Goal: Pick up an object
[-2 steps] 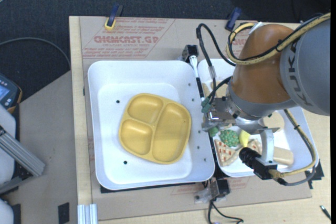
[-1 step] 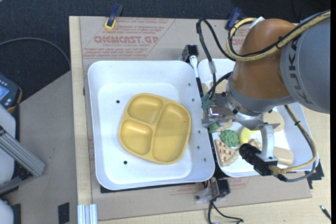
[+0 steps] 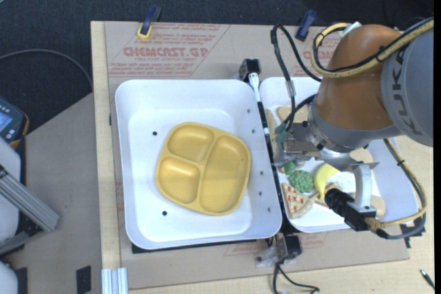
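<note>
My gripper (image 3: 288,150) is down in the right bin (image 3: 406,197), at its left side close to the wall shared with the left bin. The big orange-and-grey wrist hides most of it. Just below the gripper lie a green knobbly toy (image 3: 300,180), a yellow banana-like toy (image 3: 325,175) and a flat lattice-patterned piece (image 3: 296,204). Another small green item (image 3: 280,127) peeks out just above the gripper. I see nothing clearly held.
The left bin (image 3: 138,148) holds a yellow divided plate (image 3: 204,167) in its middle. Black cables loop around the wrist and over the right bin's far edge. A black fitting (image 3: 348,208) on the arm hangs over the bin's front.
</note>
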`<act>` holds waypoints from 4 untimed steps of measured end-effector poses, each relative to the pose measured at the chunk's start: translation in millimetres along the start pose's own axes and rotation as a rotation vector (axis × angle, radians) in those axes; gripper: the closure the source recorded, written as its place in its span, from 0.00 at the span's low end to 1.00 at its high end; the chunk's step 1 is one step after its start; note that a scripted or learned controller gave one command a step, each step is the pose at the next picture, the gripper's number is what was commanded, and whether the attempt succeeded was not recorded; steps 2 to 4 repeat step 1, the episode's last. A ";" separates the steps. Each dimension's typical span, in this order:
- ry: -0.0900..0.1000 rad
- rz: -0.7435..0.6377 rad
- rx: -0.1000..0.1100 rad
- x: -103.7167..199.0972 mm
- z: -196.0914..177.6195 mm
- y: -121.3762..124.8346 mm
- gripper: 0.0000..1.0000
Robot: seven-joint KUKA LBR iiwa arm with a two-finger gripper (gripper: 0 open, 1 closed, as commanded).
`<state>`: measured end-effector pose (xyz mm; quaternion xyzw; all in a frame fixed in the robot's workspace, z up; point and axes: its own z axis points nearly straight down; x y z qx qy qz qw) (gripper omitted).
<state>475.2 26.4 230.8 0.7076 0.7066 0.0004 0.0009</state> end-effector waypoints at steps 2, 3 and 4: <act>0.001 -0.003 0.000 11.3 8.2 14.3 1.00; 0.001 -0.003 0.000 11.3 8.2 14.3 1.00; 0.001 -0.003 0.000 11.3 8.2 14.3 1.00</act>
